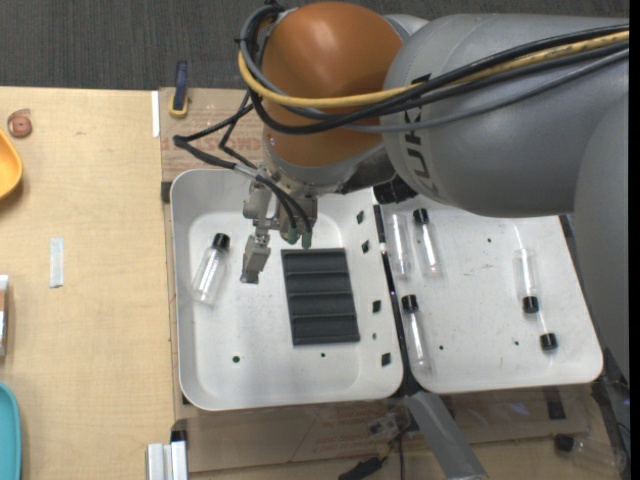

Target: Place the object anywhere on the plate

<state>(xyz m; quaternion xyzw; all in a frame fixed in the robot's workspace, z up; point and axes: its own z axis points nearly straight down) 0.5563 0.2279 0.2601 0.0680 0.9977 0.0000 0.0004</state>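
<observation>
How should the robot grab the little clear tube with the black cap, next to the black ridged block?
Probably the tube around its clear middle, from straight above, squeezing across its narrow width: it lies flat on the bin floor, long and round.

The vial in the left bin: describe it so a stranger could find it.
Take the left white bin, the one with the black ribbed slab. Near its left wall lies a clear vial with a black cap. It is that bin's only vial; the other vials lie in the right bin.

The pincer (pixel 252 270) hangs over the left bin (pixel 225 373) between 1 vial (pixel 210 270) (black-capped) and a ribbed block (pixel 322 296).
</observation>
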